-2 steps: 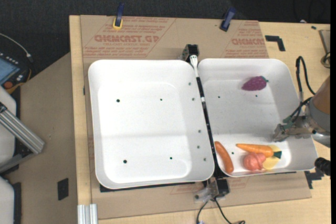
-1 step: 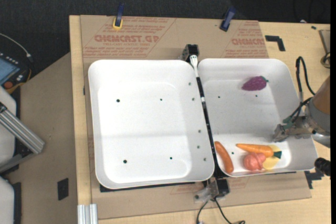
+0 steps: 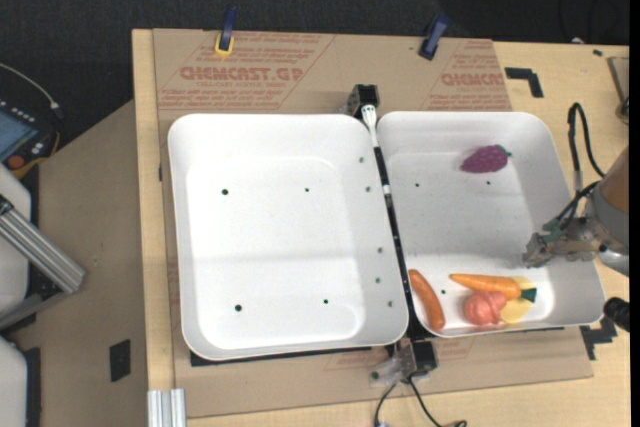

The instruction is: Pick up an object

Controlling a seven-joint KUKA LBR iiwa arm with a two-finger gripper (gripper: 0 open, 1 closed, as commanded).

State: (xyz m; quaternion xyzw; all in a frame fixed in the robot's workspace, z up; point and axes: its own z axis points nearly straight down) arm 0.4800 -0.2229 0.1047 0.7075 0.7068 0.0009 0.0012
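Four toy foods lie in the right bin (image 3: 540, 140). Nearest the camera, at its front edge: an orange-red sausage-like piece (image 3: 427, 300), long axis front to back; a pink lumpy item (image 3: 482, 309) touching a small yellow piece (image 3: 514, 312); and a carrot (image 3: 487, 283), long axis running left-right, tip pointing left. The end effector (image 3: 552, 248) hovers at the bin's right side, just beyond and right of the carrot's green end; cannot tell its opening, nothing visibly held. Judgement: carrot is the nearest target, lying down-left of it. Farthest: purple grape bunch (image 3: 484, 158), well apart. Left bin (image 3: 200, 145) adjoins.
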